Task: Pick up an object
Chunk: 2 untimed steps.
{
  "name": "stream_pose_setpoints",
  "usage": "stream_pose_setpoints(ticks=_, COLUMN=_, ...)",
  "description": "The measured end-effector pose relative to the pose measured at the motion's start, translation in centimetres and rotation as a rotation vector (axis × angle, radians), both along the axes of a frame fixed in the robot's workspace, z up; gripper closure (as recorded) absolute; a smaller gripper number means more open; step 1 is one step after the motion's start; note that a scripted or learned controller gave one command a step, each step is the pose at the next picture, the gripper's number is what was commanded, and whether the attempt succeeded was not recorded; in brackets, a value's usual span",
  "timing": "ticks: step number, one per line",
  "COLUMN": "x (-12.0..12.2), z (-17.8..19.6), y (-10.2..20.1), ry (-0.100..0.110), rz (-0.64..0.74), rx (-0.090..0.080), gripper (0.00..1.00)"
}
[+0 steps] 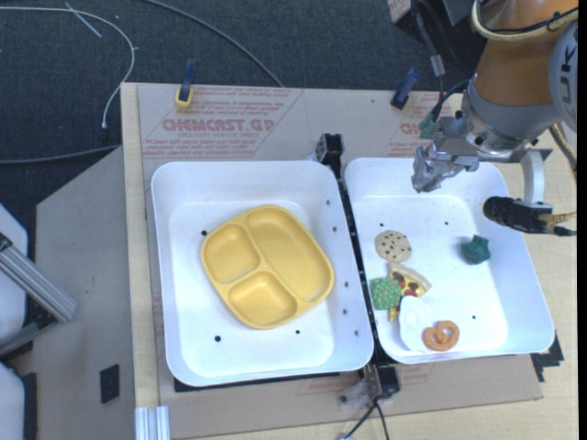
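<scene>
Gripper (429,178) hangs over the far edge of the right bin (514,333), at about twelve o'clock from the small items, and nothing is seen between its fingers; whether they are parted or closed cannot be told. Within that bin, a round cookie (393,244) lies near the left wall. At its six o'clock sit a green piece (385,292) and a pizza slice (410,282), whose long axis runs from ten to four o'clock. A donut (441,335) rests at five o'clock. A dark green lump (475,249) lies at three o'clock. The left bin (174,337) holds a yellow divided tray (266,266).
</scene>
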<state>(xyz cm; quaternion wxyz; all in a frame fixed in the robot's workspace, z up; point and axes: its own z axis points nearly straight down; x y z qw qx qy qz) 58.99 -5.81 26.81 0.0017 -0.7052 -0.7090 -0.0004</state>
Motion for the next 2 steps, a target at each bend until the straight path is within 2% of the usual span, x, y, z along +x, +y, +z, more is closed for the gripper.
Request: stream_pose_setpoints(ticks=2, x=-5.3, z=-1.6, y=9.3, ry=0.003, rz=0.0, rx=0.0, gripper=1.0)
